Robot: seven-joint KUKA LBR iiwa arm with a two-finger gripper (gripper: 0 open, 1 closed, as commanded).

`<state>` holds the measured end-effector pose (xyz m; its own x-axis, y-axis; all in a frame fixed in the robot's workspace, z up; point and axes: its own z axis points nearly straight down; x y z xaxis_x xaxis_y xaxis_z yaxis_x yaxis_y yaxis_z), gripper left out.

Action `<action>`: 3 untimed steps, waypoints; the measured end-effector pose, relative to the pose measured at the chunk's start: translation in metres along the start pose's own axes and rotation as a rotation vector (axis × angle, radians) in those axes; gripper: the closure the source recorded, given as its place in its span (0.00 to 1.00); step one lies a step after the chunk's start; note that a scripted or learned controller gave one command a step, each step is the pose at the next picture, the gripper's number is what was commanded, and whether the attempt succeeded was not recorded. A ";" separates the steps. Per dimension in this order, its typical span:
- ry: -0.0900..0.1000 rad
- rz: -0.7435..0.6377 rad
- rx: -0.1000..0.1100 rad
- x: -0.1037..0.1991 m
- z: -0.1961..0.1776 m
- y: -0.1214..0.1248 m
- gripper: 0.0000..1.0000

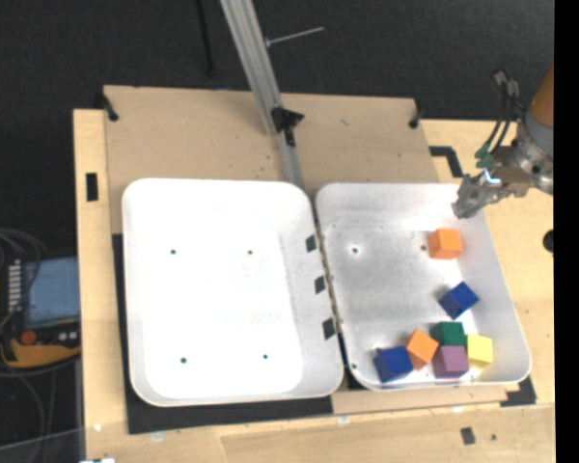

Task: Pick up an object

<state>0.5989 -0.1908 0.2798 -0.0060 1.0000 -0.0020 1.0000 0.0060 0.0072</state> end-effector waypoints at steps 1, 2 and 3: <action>0.001 0.001 0.006 0.048 0.008 0.008 1.00; 0.002 0.003 0.007 0.100 0.003 0.004 1.00; 0.002 0.000 0.008 0.157 0.013 -0.008 1.00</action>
<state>0.5896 -0.0342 0.2666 -0.0058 1.0000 -0.0003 1.0000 0.0058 -0.0004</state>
